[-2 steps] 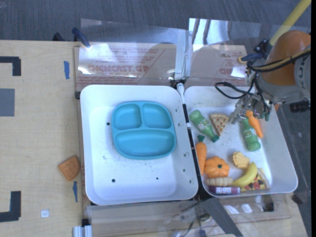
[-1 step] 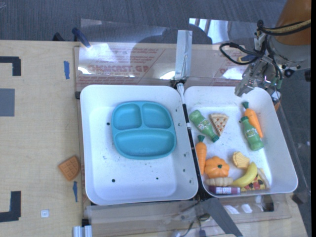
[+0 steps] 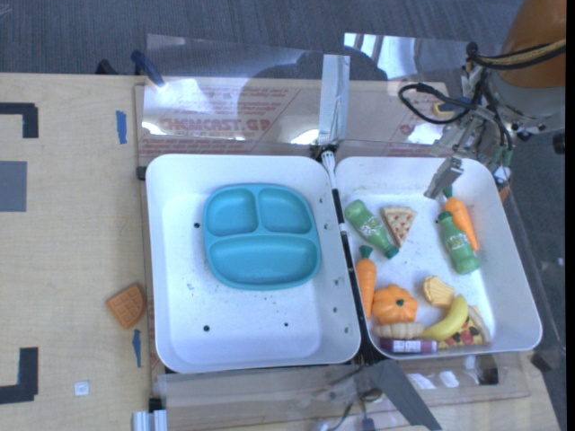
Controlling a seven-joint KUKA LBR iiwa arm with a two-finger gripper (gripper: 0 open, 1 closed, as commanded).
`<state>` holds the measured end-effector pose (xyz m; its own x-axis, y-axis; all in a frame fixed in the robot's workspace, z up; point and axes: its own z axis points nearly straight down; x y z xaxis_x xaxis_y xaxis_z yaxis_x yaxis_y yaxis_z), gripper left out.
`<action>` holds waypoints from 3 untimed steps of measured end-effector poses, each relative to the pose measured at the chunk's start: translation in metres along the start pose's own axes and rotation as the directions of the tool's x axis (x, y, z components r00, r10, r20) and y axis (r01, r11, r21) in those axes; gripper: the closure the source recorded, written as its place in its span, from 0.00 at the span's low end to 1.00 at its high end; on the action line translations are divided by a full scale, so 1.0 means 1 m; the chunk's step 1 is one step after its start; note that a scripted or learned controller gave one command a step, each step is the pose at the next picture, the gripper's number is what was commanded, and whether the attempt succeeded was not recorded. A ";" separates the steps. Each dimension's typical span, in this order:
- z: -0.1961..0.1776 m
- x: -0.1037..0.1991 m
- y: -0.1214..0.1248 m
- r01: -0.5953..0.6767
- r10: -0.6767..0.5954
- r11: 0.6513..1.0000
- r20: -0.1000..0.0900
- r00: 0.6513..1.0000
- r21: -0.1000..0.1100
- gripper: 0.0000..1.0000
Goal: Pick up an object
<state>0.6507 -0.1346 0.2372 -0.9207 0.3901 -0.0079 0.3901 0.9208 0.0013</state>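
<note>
Hand (image 3: 442,180) of the grey arm hangs over the far right corner of the right bin (image 3: 524,281), reached in from the right with cables looped above it. What shows of it is one grey tip, tilted down and to the left; I cannot tell how far open it is, and nothing is visible in its hold. The orange band of the arm sits at the upper right, so the wrist appears to slant in over the bin's far rim.

Just below the hand lie a small carrot (image 3: 460,222) and a green bottle (image 3: 459,243), side by side and touching. Further left in the same bin are a second green bottle (image 3: 371,226), a toast wedge (image 3: 398,224), a long carrot (image 3: 367,281), a small pumpkin (image 3: 394,304), a cookie (image 3: 438,291) and a banana (image 3: 448,319).

Risks, as I judge them: the nearest pieces lie pressed together, so a descent there could catch both or nudge one aside. They are also near the bin's right wall, which could block the hand. Rounded toy food may roll free.

The left bin (image 3: 180,321) holds a blue divided plate (image 3: 260,236). A cracker (image 3: 127,304) lies on the tabletop (image 3: 63,241) to its left.
</note>
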 end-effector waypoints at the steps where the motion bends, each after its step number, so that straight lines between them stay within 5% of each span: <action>1: 0.104 0.058 0.018 0.119 -0.119 0.993 -0.012 0.993 -0.001 0.00; 2: 0.147 0.066 0.018 0.067 -0.067 0.998 0.004 0.998 -0.002 0.00; 3: 0.146 0.138 -0.069 -0.099 0.099 0.995 0.004 0.995 0.001 0.00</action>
<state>0.4979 -0.1441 0.0896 -0.8777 0.4791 -0.0119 0.4791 0.8777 0.0014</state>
